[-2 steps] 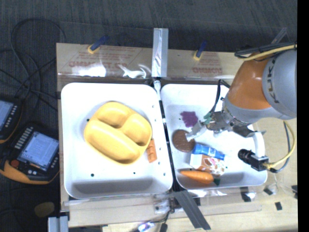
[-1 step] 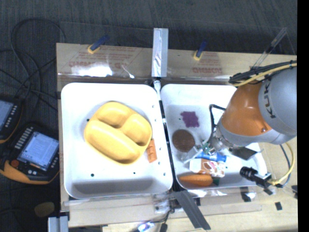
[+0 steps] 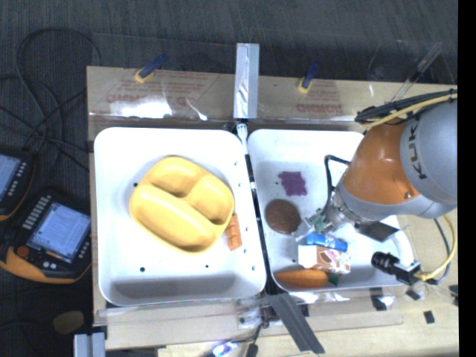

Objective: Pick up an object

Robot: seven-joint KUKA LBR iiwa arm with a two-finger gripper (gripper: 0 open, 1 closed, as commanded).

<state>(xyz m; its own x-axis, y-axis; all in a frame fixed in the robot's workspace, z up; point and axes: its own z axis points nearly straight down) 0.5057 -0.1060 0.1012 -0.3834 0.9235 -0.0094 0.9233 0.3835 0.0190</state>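
Note:
The right bin [image 3: 297, 149] holds a purple scrap [image 3: 292, 182], a brown round disc [image 3: 282, 216], a blue-and-white packet [image 3: 325, 239], a white carton with red print [image 3: 324, 259] and an orange carrot-like piece [image 3: 301, 278]. My gripper [image 3: 318, 222] is low in this bin, just right of the brown disc and directly above the blue packet. The orange wrist band hides most of it, so its fingers cannot be made out. In the left bin [image 3: 119, 274] lies a large yellow bun-shaped object [image 3: 182, 202] with a small orange piece [image 3: 233, 233] at its right side.
The bins meet at a central divider [image 3: 251, 199]. Taped plastic sheeting with blue clips lies behind the bins [image 3: 178, 95]. A pendant controller [image 3: 52, 236] sits on the floor at the left. The arm's body covers the right bin's far right part.

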